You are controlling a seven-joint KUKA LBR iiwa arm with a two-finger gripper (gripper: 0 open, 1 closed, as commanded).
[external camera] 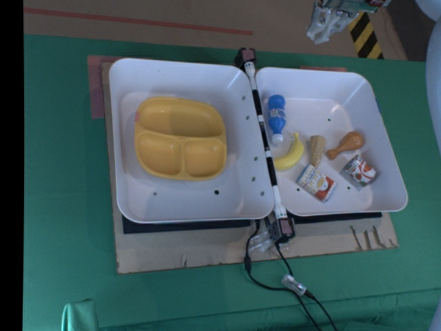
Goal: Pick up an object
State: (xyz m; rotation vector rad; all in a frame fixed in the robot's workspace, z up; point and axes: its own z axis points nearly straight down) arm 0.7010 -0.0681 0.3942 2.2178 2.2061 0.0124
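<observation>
My gripper [322,33] hangs high above the bench, beyond the far edge of the right bin [358,88], with nothing between its fingers. In that bin lie a blue bottle [276,114] with a white cap, a yellow banana [291,155], an ice-cream cone [316,147], a brown chicken drumstick [346,144], a small can [360,170] and a juice carton [316,183]. All sit in the bin's left and middle part, well below and in front of the gripper.
The left bin [131,81] holds a yellow divided plate [180,138]. A black divider bar [264,140] runs between the bins. Cables [275,271] trail off the front of the cardboard base onto the green cloth.
</observation>
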